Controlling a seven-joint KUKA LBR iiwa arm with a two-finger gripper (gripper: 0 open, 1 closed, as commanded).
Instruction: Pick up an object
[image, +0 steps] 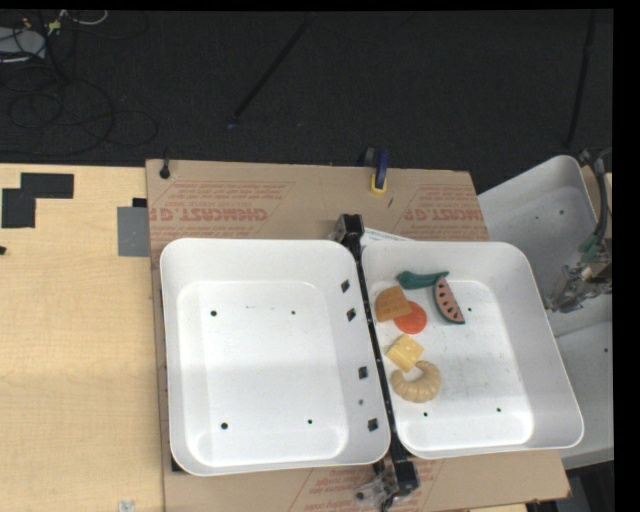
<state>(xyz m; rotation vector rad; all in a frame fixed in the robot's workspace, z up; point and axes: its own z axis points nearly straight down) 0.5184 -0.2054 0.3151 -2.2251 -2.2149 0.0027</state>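
Lying near the right bin's (540, 300) left edge, the toy foods look light, stiff and slick; the watermelon slice (449, 301) stands clearest for a pinch across its width. Gripper state: cannot tell.

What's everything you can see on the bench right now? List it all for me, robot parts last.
White bins: 2, white, side by side on the cardboard; left bin, right bin.
Watermelon slice: 1, red with green rind, right bin.
Teal piece: 1, teal, right bin, beside the watermelon slice.
Orange wedge: 1, orange-brown, right bin near the divider.
Red disc: 1, red-orange, touching the orange wedge.
Yellow block: 1, yellow, below the red disc.
Tan ring: 1, beige, below the yellow block.
Cardboard sheet: 1, brown, under the bins.
Clamp: 1, blue and yellow, cardboard's far edge.
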